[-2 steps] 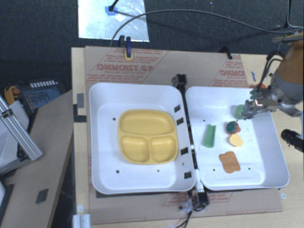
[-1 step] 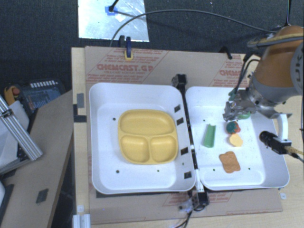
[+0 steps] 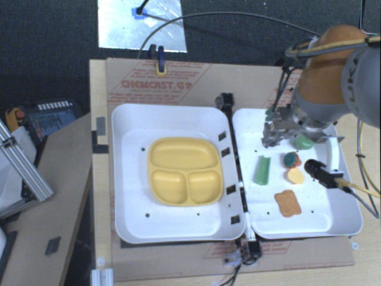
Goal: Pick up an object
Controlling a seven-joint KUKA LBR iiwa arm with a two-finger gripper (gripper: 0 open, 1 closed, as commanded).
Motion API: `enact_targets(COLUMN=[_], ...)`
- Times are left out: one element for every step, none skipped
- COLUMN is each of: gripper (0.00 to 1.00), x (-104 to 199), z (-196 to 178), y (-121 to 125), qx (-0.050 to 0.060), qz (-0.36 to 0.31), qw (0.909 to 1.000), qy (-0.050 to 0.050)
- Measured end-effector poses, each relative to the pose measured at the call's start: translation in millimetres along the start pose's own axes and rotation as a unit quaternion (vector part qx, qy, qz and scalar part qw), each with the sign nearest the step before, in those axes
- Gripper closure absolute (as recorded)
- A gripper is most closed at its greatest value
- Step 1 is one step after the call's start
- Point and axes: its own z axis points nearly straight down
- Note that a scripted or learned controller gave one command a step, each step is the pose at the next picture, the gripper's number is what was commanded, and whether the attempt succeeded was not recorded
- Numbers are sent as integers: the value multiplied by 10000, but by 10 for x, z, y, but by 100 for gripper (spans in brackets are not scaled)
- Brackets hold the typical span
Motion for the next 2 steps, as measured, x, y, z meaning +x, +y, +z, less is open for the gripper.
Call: enact_targets(gripper=[100, 100], x=[510, 1111], z=[-68, -89], y=[-56, -57], qx=[-1, 4], qz=[-4, -4], qw=[10000, 10000], qy=[3, 4])
